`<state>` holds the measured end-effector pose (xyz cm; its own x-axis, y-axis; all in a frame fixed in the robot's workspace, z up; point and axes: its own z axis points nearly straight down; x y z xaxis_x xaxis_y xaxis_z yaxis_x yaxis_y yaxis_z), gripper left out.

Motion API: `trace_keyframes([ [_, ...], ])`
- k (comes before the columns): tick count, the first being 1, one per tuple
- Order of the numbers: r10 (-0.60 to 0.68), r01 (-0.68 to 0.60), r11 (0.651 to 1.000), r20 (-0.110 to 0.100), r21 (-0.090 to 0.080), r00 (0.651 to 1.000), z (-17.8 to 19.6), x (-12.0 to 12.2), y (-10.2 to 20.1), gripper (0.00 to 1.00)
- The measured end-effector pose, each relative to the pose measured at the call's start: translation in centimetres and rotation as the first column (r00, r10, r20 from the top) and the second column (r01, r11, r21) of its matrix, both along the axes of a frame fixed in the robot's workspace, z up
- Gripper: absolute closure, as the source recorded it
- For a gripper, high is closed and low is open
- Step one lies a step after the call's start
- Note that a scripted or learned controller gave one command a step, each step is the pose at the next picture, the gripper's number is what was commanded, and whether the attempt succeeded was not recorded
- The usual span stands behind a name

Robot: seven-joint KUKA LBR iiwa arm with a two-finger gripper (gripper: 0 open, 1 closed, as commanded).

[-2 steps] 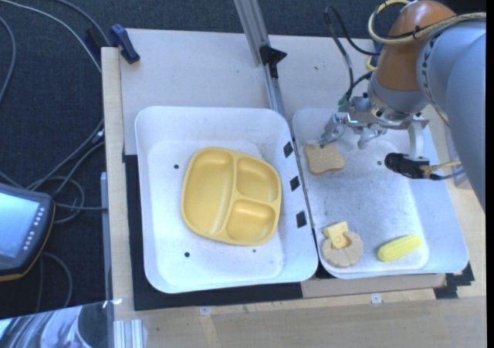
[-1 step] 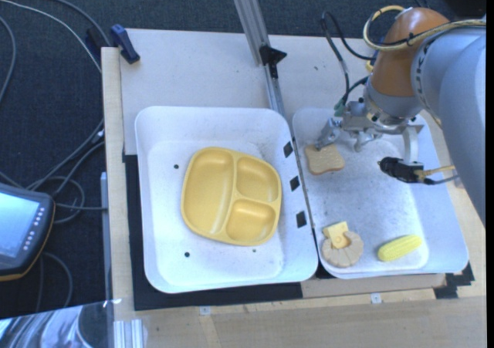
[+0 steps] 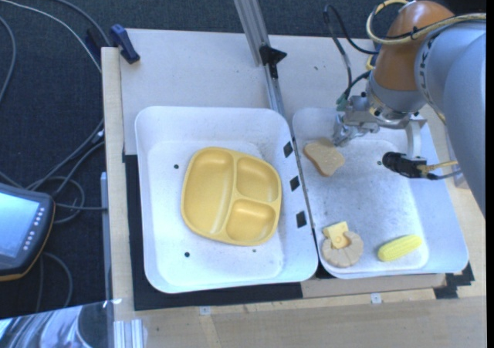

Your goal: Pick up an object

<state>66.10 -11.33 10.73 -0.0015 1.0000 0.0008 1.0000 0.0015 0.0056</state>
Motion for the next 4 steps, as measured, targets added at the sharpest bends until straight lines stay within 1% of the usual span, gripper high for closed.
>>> trace_keyframes([
  [2,0.001,-0.001,1.000,0.002,-0.001,1.000,9.2,0.3,1.0,1.00],
  [3,0.000,0.000,1.000,0.003,-0.002,1.000,14.7,0.5,1.0,1.00],
  [4,0.003,-0.003,1.000,-0.009,0.001,1.000,13.4,-1.8,5.5,1.00],
])
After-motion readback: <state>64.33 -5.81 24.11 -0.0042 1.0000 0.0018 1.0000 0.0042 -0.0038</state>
